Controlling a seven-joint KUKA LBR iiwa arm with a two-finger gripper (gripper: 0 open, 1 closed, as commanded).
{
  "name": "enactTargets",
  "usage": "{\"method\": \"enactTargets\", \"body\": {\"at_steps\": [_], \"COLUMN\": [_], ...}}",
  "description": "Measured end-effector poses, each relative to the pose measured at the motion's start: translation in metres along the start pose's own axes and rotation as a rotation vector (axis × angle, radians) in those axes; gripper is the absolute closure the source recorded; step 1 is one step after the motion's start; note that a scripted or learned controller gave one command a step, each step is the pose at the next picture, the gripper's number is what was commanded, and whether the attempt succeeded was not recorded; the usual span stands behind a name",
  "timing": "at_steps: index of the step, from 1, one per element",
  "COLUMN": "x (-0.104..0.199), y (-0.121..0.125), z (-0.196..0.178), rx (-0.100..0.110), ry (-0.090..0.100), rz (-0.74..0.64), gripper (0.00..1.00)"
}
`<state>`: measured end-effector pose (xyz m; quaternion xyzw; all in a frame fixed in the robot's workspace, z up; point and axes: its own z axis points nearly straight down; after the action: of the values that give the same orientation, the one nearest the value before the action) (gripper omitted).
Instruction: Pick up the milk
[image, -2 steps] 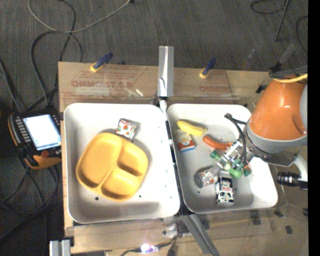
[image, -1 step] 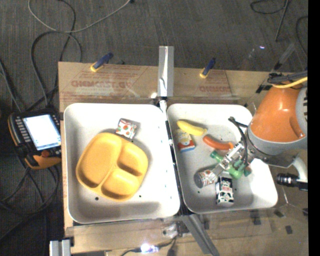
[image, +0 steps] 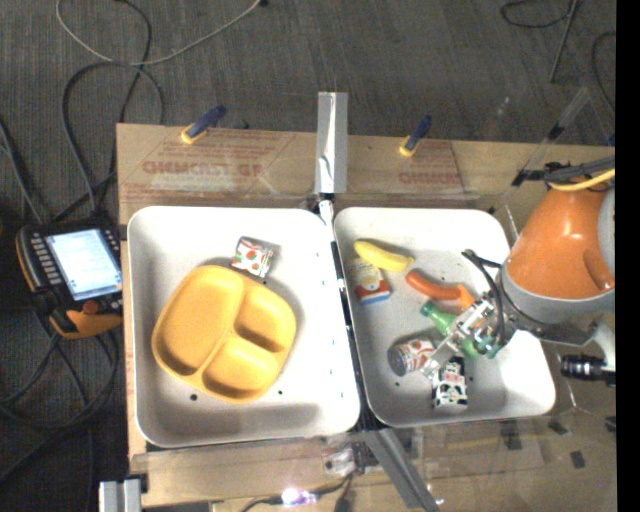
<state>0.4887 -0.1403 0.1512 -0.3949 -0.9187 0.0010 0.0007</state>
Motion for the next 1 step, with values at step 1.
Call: {"method": "enactTargets", "body": {"at_steps": [1], "x": [-0.0009], "y": [0.0101], "z": [-0.0996], "rx": [-0.004], "ry": [-0.001], "rz": [-0.113], "gripper": [0.00]}}
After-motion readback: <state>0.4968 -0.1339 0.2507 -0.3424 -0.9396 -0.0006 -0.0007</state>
